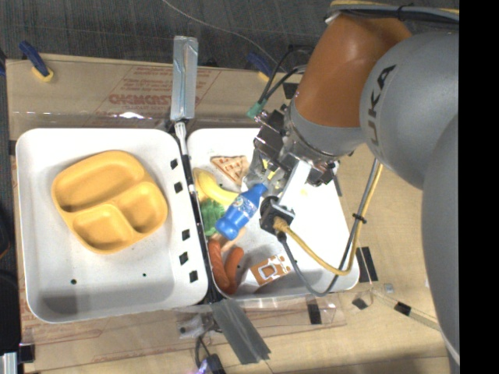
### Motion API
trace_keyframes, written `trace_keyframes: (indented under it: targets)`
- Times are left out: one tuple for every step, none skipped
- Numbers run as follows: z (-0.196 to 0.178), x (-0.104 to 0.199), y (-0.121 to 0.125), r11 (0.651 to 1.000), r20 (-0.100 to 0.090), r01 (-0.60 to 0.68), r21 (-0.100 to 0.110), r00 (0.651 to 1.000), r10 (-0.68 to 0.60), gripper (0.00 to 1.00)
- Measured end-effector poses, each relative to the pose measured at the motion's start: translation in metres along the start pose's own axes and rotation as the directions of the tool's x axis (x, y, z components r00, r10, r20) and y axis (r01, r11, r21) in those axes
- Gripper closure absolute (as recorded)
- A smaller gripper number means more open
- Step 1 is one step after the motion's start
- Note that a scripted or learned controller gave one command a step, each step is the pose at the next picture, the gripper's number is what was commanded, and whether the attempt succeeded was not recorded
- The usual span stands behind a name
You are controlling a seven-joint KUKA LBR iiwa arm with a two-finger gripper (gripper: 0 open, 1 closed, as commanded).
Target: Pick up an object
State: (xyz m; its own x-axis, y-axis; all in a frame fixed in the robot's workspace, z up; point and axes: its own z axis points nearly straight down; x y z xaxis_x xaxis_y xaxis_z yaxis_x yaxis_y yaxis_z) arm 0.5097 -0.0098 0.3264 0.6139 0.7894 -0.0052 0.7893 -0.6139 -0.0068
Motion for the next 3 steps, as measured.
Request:
trace_keyframes:
  targets:
    - [-0.001,0.000,0.000,1.000,-0.001,0.000,-0.001,1.000,0.000,0.00]
    - [0.128,0.022,-0.039,0.997,0.004,0.074,0.004,0.997,-0.074,0.00]
    - [0.136,0.047,0.030,0.874,0.000,0.485,-0.005,0.874,-0.485,0.00]
